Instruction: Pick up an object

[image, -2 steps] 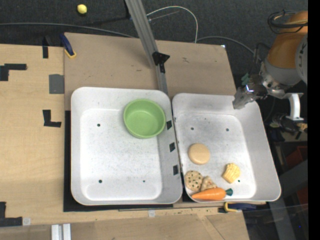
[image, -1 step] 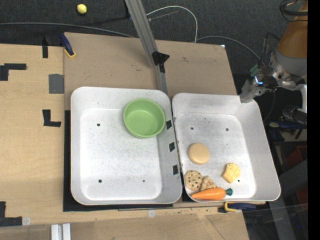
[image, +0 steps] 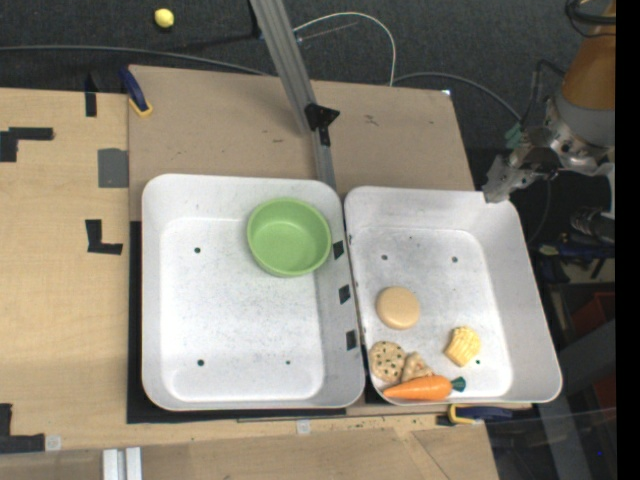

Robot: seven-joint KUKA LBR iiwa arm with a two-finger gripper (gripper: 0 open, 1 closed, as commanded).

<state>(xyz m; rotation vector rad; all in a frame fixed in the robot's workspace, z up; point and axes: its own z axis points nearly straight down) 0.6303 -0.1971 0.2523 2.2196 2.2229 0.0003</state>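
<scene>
The right bin (image: pixel 500 228) holds a round tan bun (image: pixel 399 307), a yellow ridged piece (image: pixel 462 346), a spotted cookie (image: pixel 386 359), a small tan biscuit (image: pixel 416 369) and an orange carrot (image: pixel 420 388) along its near edge. A green bowl (image: pixel 289 236) sits at the back right of the left bin (image: pixel 165 268). My gripper (image: pixel 499 180) hangs at the right bin's back right corner, above the rim and well away from the food items. The arm's orange band (image: pixel 590 68) shows at the upper right.
A grey metal pole (image: pixel 285 48) slants from the top down to the gap between the bins. Cables cross the dark floor at the back. A small yellow ball (image: pixel 164 17) lies on the floor at the upper left. Black tape marks dot the wooden bench on the left.
</scene>
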